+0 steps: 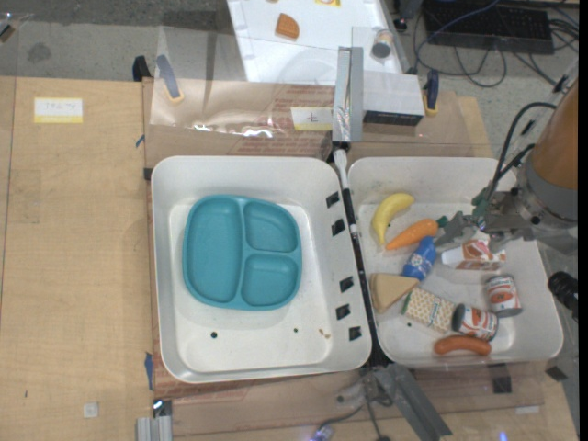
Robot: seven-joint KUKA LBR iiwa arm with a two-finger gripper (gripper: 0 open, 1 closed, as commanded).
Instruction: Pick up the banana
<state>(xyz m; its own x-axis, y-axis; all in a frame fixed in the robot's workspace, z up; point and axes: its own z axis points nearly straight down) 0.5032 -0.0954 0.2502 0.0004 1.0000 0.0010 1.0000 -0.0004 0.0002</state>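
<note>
The yellow banana (390,213) lies curved in the upper left of the right bin (542,338), close to the divider. An orange carrot (412,234) lies right below it, touching or almost touching. My gripper (457,229) hangs low over the bin's middle right, a short way right of the carrot's green tip and well right of the banana. Its fingers point left and look open, with nothing between them.
Around the gripper lie a white-red packet (478,251), a red can (502,294), a blue bottle (420,262), a cheese wedge (392,290), a cracker box (430,309) and a sausage (462,345). The left bin (165,338) holds a teal divided plate (243,251).
</note>
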